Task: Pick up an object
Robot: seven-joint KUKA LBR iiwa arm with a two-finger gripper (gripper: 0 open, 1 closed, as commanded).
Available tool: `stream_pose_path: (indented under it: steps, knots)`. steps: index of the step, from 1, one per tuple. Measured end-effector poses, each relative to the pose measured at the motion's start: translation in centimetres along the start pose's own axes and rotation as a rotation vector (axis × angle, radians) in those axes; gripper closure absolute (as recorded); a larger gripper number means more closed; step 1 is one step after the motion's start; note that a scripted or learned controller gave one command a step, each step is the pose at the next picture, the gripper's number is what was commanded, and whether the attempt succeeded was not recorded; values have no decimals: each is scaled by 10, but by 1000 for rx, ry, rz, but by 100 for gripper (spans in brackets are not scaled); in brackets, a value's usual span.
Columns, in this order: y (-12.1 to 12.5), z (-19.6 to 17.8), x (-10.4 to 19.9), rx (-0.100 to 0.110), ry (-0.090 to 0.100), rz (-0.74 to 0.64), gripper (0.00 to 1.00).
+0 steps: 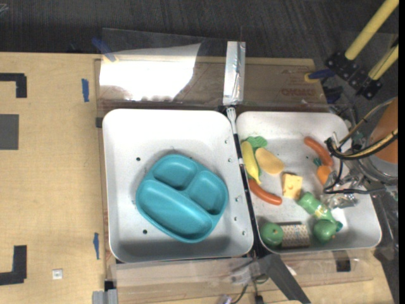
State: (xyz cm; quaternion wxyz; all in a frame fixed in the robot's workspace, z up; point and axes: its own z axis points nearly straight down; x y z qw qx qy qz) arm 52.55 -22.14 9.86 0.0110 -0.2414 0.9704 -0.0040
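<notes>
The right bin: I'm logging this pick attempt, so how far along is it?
Done: the gripper has reached the right bin and sits low at its right side, near the green toy. In hand: nothing visibly held; its tip is too cluttered to read. Left: gripping and lifting something. The cheese wedge, sausage and green apple lie in the bin, and the blue tray sits in the left bin.

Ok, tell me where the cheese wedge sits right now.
The cheese wedge lies near the middle of the right bin, just right of the red sausage and below the pale potato-like piece.
</notes>
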Motion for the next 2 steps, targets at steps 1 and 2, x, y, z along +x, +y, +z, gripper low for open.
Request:
stream_pose_path:
  steps: [1, 2]
  knots:
    - [3, -80, -58, -9, 12, 199, 100]
    - [3, -78, -57, -11, 16, 201, 0]
